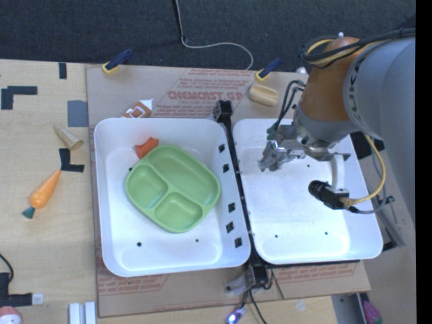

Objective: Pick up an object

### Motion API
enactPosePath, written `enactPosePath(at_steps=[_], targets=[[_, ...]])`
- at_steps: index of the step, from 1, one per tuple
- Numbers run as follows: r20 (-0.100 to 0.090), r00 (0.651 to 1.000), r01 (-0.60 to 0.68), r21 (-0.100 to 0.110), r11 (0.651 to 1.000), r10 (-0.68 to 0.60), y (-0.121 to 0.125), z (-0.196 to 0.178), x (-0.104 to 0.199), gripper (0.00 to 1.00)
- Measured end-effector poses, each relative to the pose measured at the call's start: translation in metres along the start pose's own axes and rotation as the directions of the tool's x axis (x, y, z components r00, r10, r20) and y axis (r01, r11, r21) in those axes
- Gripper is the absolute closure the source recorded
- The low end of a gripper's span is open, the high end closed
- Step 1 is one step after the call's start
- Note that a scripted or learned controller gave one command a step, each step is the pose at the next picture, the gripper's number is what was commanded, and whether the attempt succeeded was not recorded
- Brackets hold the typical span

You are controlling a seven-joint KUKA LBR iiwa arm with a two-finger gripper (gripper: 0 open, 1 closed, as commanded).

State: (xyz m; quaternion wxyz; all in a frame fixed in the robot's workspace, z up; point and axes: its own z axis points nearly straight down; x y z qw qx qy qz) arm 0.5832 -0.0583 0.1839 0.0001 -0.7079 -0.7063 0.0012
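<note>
Two shallow white bins sit side by side on one sheet of cardboard (pixel 202 90) laid over the wooden surface (pixel 40 248). Left bin (pixel 111 248): one green divided tray (pixel 173 187) with three compartments, lying flat near the middle; one small orange object (pixel 146 146) touching the tray's upper left edge, partly tucked under it. Right bin (pixel 304 245): one grey arm (pixel 378 93) with one orange band (pixel 331 90) reaching in from the right; one end effector (pixel 272 159) hanging over the bin's upper left part, nothing visible between its fingers, and whether they stand wide or narrow I cannot tell from here; one black cable fitting (pixel 327 194) with a yellow lead hangs lower right of it. Outside the bins: one toy carrot (pixel 44 191), orange with a dark green tip, on the surface well to the left; one tan cone-shaped piece (pixel 67 138) just above it; one pale cylindrical piece (pixel 263 94) on the cardboard beyond the right bin's far edge. Two blue-and-yellow clamps, one (pixel 117 61) at the cardboard's far left corner and one (pixel 268 69) near the pale piece. One thin cable (pixel 202 44) trails across the dark floor (pixel 88 12) behind
</note>
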Motion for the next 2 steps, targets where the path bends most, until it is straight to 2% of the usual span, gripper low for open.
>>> enactPosePath(at_steps=[1, 2], targets=[[-0.005, 1.000, 0.015, -0.007, 1.000, -0.015, -0.0002, -0.0693, 0.1151, 1.00], [-0.001, 1.000, 0.004, 0.000, 1.000, -0.004, -0.0009, -0.0649, 0.1077, 0.00]])
